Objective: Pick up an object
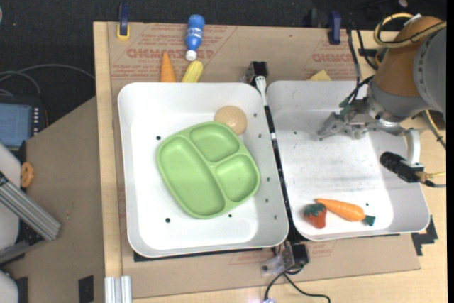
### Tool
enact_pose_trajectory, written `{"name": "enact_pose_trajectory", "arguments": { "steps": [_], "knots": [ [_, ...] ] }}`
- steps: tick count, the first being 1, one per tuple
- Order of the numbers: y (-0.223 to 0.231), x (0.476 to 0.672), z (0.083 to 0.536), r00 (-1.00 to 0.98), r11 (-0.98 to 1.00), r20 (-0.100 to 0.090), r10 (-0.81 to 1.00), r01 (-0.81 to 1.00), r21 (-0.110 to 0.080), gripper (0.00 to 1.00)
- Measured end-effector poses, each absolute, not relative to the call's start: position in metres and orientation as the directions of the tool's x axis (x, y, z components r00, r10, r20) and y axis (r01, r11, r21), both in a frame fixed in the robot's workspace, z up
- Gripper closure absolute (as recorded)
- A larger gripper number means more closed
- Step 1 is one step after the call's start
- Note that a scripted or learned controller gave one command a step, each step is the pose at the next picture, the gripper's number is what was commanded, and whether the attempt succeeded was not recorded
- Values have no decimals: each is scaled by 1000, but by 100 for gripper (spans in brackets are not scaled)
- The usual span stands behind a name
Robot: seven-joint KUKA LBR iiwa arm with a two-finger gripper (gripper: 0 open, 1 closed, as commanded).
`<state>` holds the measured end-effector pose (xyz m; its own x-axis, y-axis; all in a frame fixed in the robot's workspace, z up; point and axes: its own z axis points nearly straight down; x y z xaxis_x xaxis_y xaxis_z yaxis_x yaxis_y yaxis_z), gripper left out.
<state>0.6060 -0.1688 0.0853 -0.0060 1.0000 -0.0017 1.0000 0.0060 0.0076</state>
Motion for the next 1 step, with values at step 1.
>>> {"name": "enact_pose_trajectory", "arguments": {
  "steps": [1],
  "knots": [
    [-171, 602, 85, -2, 2, -1, 1000, 1000, 1, 0]
  ]
}}
